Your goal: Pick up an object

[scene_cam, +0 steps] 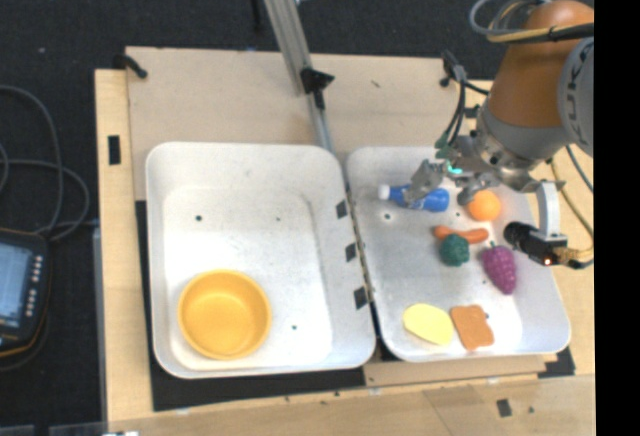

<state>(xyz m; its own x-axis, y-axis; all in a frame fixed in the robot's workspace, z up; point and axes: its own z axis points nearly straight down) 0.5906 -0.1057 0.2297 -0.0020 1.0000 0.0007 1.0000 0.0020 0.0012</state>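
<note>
Beneath the slanted camera, the table (250,94) carries two white bins; in the right bin (400,254) a blue bottle (418,195) lies crosswise, directly under the tool (437,174), whose spread cannot be told.

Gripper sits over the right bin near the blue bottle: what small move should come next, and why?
Probably a short descent onto the blue bottle. The gripper sits right above its upper end in the right bin, and nothing shows between its fingers. The orange ball lies close beside, so keep the drop straight.
</note>
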